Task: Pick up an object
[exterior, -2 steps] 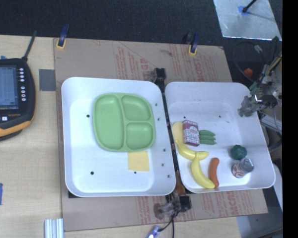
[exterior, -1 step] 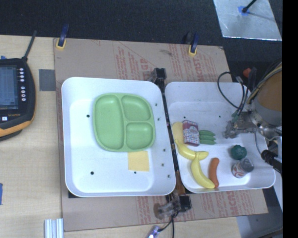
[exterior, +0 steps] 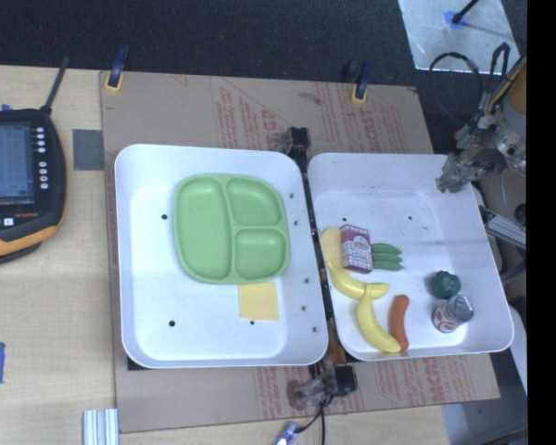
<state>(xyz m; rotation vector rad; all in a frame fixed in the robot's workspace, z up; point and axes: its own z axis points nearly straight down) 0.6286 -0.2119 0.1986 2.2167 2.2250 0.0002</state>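
Banana (exterior: pixel 366 313) among toys in right bin (exterior: pixel 417 188).
End effector (exterior: pixel 456 176) blurry at bin's far right corner, finger state unclear; arm cut off; cardboard-covered bench (exterior: pixel 213 109).

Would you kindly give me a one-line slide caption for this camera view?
Gripper poised over the right bin's far edge, with bananas and other toy food; green divided plate in the left bin.

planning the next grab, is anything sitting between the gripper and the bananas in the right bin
Nothing visible does. The gripper hangs over the right bin's far right corner, and bare white floor lies between it and the bananas. The small red packet and green beans rest against the bananas' upper end.
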